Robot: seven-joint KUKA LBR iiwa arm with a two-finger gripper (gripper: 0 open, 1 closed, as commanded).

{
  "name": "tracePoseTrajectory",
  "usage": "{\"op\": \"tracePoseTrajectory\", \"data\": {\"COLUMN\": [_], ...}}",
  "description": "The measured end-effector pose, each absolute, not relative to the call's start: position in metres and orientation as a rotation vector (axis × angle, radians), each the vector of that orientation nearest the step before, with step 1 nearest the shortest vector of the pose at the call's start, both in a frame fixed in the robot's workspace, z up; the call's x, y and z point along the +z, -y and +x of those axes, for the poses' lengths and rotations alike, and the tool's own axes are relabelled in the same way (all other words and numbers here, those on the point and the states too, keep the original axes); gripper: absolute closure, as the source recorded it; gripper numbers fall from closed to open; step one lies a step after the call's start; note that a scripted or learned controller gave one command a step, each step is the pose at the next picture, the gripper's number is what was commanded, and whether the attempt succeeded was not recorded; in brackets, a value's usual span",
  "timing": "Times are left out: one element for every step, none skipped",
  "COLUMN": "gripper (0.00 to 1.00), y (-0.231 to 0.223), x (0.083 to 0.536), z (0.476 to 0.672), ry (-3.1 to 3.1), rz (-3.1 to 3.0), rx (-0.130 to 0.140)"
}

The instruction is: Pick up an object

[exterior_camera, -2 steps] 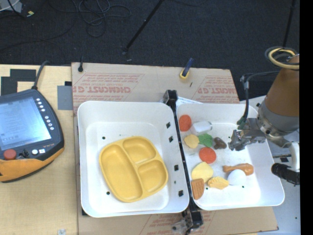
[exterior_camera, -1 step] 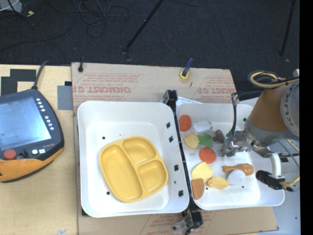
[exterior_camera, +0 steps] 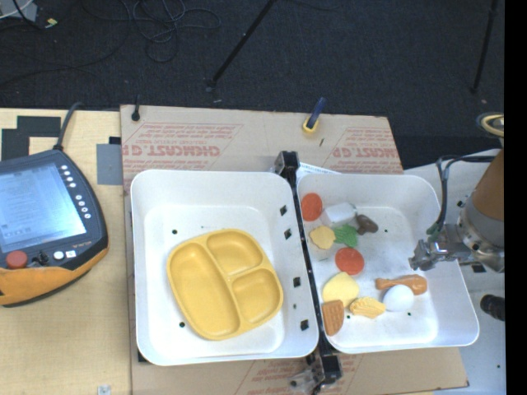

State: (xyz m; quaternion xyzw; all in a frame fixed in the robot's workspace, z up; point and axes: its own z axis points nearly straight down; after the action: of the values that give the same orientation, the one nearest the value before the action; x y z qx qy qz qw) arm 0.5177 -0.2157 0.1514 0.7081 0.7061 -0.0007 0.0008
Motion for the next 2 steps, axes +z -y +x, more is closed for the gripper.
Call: {"op": "tracePoseTrajectory", "data": {"gripper": [0.0,0.0], "y": [0.215,0.166], "x": [0.147,0.087], "z": [0.518,0.475], "ry": [-2.218,-2.218], "rz": [2.229,2.227], "rx": [-0.001,-0.001]}}
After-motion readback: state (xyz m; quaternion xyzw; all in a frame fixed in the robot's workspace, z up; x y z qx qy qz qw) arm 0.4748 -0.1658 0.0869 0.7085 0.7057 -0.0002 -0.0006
